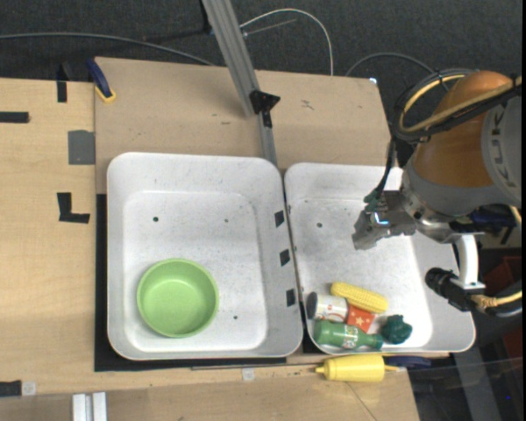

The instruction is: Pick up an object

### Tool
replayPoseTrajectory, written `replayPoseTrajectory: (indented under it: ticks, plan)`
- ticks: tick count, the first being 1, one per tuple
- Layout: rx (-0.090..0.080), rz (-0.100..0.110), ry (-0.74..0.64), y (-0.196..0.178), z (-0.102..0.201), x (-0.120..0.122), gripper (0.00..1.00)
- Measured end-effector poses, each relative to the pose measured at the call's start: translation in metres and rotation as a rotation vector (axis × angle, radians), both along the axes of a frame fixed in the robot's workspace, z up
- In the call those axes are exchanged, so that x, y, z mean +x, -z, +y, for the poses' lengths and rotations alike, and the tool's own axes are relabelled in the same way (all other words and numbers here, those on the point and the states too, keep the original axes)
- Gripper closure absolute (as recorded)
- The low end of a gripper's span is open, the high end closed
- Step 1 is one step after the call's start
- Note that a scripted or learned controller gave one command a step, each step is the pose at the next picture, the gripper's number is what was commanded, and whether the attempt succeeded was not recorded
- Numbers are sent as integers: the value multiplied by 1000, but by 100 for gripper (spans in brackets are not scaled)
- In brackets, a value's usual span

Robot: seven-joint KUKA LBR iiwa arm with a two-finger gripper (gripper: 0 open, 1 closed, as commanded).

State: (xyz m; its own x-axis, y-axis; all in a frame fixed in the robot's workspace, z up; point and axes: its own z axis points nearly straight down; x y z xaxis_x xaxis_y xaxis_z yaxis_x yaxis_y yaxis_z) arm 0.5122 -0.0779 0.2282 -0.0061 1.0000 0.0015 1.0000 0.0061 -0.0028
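Honestly, we can't tell the gripper (371, 232) state; that cluttered toy pile (358, 316) at 6 o'clock invites a glancing miss.

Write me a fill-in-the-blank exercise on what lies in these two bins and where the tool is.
1. The green bowl sits in the ____ bin as the camera sees it.
2. The toys, among them a corn cob, crowd the right bin's ____ edge.
3. The tool hangs over the ____ bin.
4. The yellow bottle lies ____ the bins.

Missing words: left; near; right; outside
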Motion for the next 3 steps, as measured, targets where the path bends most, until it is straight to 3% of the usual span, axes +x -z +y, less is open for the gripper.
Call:
replayPoseTrajectory:
  ticks: [3]
  plan:
    - [0, 0, -2, 16, 159, 9, 100]
